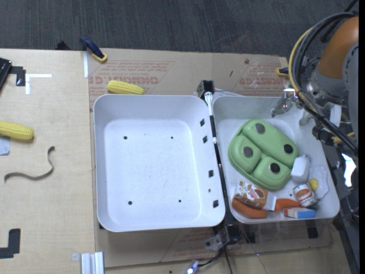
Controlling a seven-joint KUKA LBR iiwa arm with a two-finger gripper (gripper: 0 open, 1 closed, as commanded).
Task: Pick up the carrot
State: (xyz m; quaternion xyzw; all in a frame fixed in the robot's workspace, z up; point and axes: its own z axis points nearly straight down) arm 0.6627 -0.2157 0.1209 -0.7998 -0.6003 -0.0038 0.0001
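The arm [336, 61] is cut off by the right edge, its fingers unreadable. The carrot [287, 203] lies partly buried under packets near the right bin's [268, 220] front edge.

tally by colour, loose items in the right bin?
Green: 1, the moulded tray
Orange: 2, carrot and sausage-like piece
White: 1, small block
Printed packaging: 3, packet, small can, small box
Yellow: 1, bit by the can
Total: 8

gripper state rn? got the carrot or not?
Gripper: cannot be told from this view. The arm is at the right bin's far right corner; the carrot lies in that bin's near end, nothing gripping it.
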